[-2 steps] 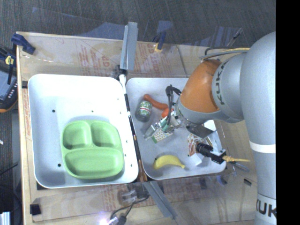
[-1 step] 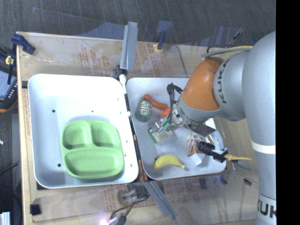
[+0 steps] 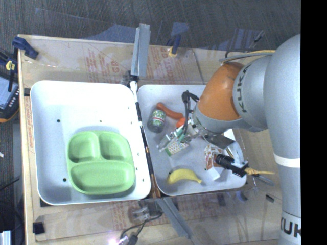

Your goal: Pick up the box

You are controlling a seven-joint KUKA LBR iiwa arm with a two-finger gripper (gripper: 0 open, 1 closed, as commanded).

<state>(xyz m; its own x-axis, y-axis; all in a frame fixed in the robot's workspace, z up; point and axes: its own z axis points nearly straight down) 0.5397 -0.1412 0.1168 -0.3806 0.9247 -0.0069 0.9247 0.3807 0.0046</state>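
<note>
1. The left bin holds a green divided plate on the worktop.
2. In the right bin lie a can, an orange carrot-like piece and a banana.
3. The end effector hangs low over a small patterned item (finger state cannot be told).
4. The box, white with red print, lies just right, under the arm.

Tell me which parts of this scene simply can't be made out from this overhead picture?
- The gripper: the arm's orange band hangs over it, so its finger state is unreadable.
- The box: partly under the arm; its print is too small to read.
- The right bin: its far right side is covered by the arm.
- The can: label too small to read.
</note>
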